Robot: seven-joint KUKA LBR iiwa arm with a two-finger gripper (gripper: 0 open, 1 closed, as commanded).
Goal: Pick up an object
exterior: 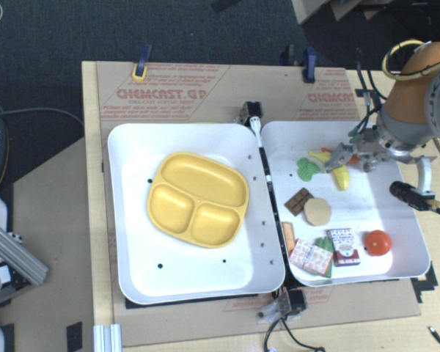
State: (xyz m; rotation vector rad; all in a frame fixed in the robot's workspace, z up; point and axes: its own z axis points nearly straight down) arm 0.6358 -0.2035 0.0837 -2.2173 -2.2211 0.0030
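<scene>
My gripper [354, 158] hangs low over the back of the right bin [418, 229], on the grey arm with its orange band [418, 59] that comes in from the right. Just in front of it lies a small yellow banana-shaped piece [341, 179]. To its left sit a green leafy piece [306, 169] and a small yellow-orange piece [321, 155]. Further forward are a brown block [298, 201], a tan round disc [317, 212], a red ball [378, 243], a red-and-white carton [343, 246] and a pink checkered box [310, 257]. I see nothing held.
The left bin [125, 196] holds a yellow divided plate [197, 199]. A black ridge [266, 182] runs between the two bins. A thin orange strip [288, 237] lies by the right bin's left wall. Cables hang beside the arm at the right edge.
</scene>
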